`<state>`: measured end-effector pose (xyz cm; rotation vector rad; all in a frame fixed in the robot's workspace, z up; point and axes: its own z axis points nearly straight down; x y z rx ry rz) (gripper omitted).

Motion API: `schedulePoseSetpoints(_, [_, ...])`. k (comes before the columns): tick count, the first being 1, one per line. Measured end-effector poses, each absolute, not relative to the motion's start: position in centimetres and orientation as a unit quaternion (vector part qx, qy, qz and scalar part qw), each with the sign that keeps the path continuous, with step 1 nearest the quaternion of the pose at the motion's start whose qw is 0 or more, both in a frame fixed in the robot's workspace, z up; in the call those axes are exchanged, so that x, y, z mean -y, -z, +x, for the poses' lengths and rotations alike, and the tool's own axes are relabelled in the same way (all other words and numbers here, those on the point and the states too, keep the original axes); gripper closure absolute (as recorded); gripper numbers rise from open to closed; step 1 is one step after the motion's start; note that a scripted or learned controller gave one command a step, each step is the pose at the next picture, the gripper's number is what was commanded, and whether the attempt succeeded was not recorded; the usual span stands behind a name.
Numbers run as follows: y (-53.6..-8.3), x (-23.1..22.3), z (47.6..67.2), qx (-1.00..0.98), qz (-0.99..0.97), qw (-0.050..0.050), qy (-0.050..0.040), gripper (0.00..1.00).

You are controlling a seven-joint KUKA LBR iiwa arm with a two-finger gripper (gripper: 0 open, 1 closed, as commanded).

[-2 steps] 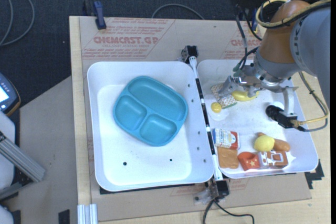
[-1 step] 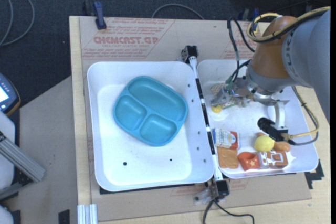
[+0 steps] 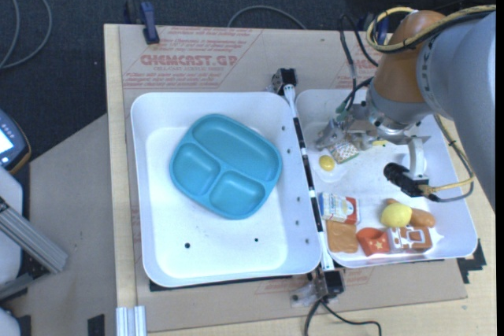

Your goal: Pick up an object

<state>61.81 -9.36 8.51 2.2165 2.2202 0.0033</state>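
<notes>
Camera view, nearest first: along the front wall of the right bin [image 3: 367,186], well on the near side of the pincer [image 3: 339,135], lies a loose row of toy food: an orange block [image 3: 342,237], a red piece [image 3: 372,241], a printed pack [image 3: 411,238] and a yellow lemon [image 3: 396,214], with a small carton [image 3: 340,207] just behind the block. They touch or overlap one another, as tumbled things do, so any one of them would be awkward to take alone. Closer to the pincer a small yellow ball [image 3: 326,163] sits by itself, and a speckled packet [image 3: 344,152] lies directly under the pincer's tip. The packet seems the likeliest object to be picked, since the arm is lowered over it from the right with the wrist bent down. Whether the pincer is released or clenched I cannot tell, for the wrist and its fittings cover the tip, and it is equally unclear whether it touches the packet. Across the divider from the pincer, the left bin [image 3: 213,244] holds a blue compartment plate [image 3: 226,165] lying flat. Farther still, a blue clamp [image 3: 148,21] pins the printed cardboard sheet [image 3: 189,59] under both bins, its lettering partly hidden by them.
</notes>
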Motion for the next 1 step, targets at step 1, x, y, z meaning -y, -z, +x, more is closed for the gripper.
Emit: schedulePoseSetpoints(1, [-8.52, 9.24, 61.39, -0.707, 0.707, 0.000, 0.0000, 0.00])
